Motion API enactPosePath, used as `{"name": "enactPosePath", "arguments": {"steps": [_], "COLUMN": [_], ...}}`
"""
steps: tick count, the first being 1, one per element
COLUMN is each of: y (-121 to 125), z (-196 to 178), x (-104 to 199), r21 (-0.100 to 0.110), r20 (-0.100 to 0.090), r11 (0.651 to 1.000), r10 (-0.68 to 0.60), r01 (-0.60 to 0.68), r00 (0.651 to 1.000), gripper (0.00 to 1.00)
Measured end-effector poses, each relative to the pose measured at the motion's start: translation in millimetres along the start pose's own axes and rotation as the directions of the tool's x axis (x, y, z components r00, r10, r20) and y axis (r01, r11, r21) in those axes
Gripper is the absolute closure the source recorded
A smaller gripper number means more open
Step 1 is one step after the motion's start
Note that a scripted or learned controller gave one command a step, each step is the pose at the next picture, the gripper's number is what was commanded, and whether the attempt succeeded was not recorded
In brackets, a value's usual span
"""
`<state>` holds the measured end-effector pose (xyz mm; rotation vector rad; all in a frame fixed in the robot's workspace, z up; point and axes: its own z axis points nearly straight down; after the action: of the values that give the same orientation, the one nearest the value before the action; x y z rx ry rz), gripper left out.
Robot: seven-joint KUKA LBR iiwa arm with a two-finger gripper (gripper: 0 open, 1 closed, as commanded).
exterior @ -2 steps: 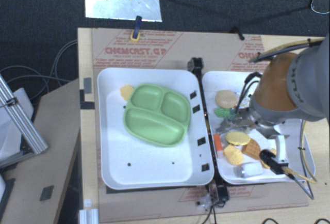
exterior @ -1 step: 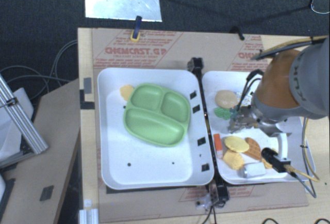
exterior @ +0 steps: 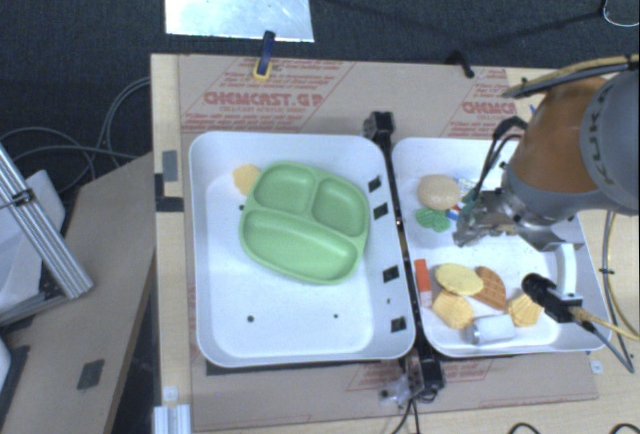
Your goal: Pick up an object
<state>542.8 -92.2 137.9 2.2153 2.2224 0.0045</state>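
Grey two-finger gripper [exterior: 468, 228] low over right shallow white bin [exterior: 575, 347], in its upper-middle part, below the orange-banded wrist. Jaw state: cannot tell, tip dark and blurred.

Candidate objects, placed from the jaws:
- Just view-left of jaws: small green leafy piece [exterior: 433, 219]. Touching or apart: cannot tell.
- Up and view-left of jaws, near: beige round bun-like lump [exterior: 438, 191], resting just above the green piece.
- Tight beside jaws on the upper view-left: tiny blue bit [exterior: 456, 212], too small to identify.
- Below jaws, near: yellow oval potato-like piece [exterior: 458, 278].
- Below and slightly view-right of jaws: brown toast-like slice [exterior: 491, 288], touching the yellow oval.
- Below and view-left of jaws, against the bin's left wall: orange-red stick [exterior: 421, 275], lying lengthwise.
- Further below jaws, past the oval: yellow waffle-textured piece [exterior: 452, 310].
- Further below and view-right: small yellow chunk [exterior: 524, 310].
- Furthest below jaws, near the bin's front wall: pale grey short cylinder [exterior: 491, 329], on its side.

Well apart, view-left of jaws: left shallow white bin [exterior: 225, 322] holding green three-compartment plastic plate [exterior: 305, 222], compartments bare. Small yellow piece [exterior: 246, 178] at the plate's far upper corner, partly tucked under its rim.
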Motion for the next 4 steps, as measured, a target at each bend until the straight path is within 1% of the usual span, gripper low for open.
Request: {"name": "enactPosePath", "arguments": {"steps": [1, 2, 3, 4], "y": [10.7, 12.0, 20.9, 30.4], "z": [-56.0, -88.1, -97.8, -75.8], "x": [-4.6, -4.7, 47.0, 100.7], "r21": [-0.001, 0.0, 0.001, 0.005], "r20": [0.001, 0.0, -0.001, -0.003], "r11": [1.0, 1.0, 1.0, 1.0], "r10": [-0.001, -0.001, -0.005, -0.007], "r01": [0.001, 0.001, 0.005, 0.007], "r00": [1.0, 1.0, 1.0, 1.0], "gripper": [1.0, 1.0, 1.0, 1.0]}}
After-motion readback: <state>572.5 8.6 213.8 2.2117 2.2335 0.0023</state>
